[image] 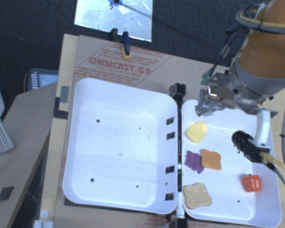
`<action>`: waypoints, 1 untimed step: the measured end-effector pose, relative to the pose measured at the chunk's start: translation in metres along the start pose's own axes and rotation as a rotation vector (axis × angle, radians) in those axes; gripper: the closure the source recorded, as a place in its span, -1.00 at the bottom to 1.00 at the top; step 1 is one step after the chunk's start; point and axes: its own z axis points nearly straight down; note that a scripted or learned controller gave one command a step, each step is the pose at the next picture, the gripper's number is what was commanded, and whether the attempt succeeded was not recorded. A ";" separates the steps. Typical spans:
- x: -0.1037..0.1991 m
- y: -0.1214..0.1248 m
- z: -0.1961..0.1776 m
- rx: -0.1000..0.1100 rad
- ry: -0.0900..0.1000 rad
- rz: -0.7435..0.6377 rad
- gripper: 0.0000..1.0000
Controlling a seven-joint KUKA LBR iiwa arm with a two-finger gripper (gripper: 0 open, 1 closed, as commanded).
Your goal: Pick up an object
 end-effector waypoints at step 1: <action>0.046 -0.043 -0.048 0.005 0.001 0.001 1.00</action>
